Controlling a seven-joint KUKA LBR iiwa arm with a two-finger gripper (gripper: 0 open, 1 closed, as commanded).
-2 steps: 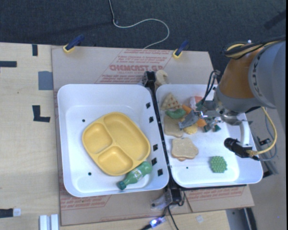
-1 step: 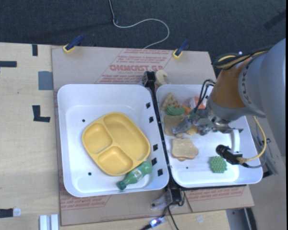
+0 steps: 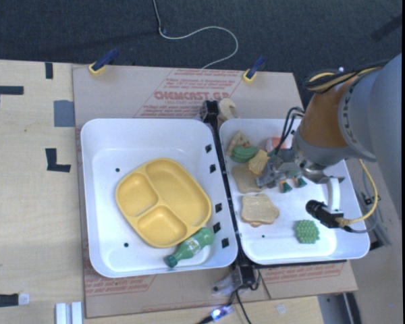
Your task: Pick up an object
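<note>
Low in the frame, a green bottle (image 3: 190, 246) lies in the left bin (image 3: 98, 147). My gripper (image 3: 280, 174) sits right of centre, in the right bin (image 3: 351, 248); grip state: cannot tell. Nearest pick, I'd judge: the bread slice (image 3: 259, 209), just below-left.

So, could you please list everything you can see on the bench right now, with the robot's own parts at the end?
left bin: one, white, left half of the bench.
right bin: one, white, beside it on the right.
divided plate: one, yellow, middle of the left bin.
bottle: one, green, lying at the left bin's near edge by the plate.
bread slice: one, tan, near half of the right bin.
broccoli-like piece: one, green, right bin's near right.
small toy foods: several, green, yellow and tan, clustered in the right bin's far left.
clamps: two, blue and yellow, on the cardboard's far edge.
cable: one, white, on the dark floor beyond.
arm: one, grey with orange band, reaching in from the right.
gripper: one, low over the right bin beside the food cluster.
</note>
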